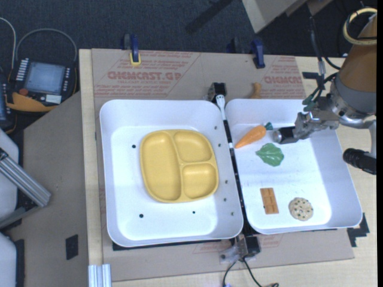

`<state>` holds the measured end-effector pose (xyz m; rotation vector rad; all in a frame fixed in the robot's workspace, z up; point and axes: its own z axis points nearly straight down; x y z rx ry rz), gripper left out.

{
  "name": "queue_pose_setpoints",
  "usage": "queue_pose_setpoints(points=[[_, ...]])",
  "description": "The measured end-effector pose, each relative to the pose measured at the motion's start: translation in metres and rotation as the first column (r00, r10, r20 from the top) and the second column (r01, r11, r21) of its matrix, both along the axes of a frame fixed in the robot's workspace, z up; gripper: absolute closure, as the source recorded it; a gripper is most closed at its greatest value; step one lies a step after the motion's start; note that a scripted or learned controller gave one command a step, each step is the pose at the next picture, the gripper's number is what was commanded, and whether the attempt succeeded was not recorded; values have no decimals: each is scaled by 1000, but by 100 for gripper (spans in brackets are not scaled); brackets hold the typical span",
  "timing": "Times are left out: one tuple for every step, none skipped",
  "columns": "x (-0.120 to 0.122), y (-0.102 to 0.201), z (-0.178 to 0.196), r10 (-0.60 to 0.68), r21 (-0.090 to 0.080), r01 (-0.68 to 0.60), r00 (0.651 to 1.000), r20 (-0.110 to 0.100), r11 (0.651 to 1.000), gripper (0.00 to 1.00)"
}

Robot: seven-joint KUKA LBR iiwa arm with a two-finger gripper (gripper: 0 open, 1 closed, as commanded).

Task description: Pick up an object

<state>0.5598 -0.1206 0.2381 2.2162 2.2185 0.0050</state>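
Note:
The right bin (335, 178) holds an orange carrot (250, 136) near its upper left, a green leaf (270, 155) just below it, a brown waffle bar (270, 200) and a round cookie (300, 208) toward the front. My gripper (306, 123) hangs over the upper right part of this bin, to the right of the carrot and up and right of the leaf. Nothing shows held in it.
The left bin (119, 178) bears a yellow divided plate (178, 164) in its middle. A dark rail (230, 154) separates the two bins. Blue clamps (134, 46) sit on the cardboard at the back. A black part (361, 159) juts past the right bin's rim.

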Motion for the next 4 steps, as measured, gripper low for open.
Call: queue_pose_setpoints(points=[[1, 0, 26, 0, 0, 0, 1000, -2, 1000, 100], [7, 57, 13, 4, 3, -4, 1000, -8, 1000, 100], [16, 114, 0, 2, 3, -2, 1000, -9, 1000, 100], [23, 162, 4, 2, 2, -2, 1000, -4, 1000, 100]])
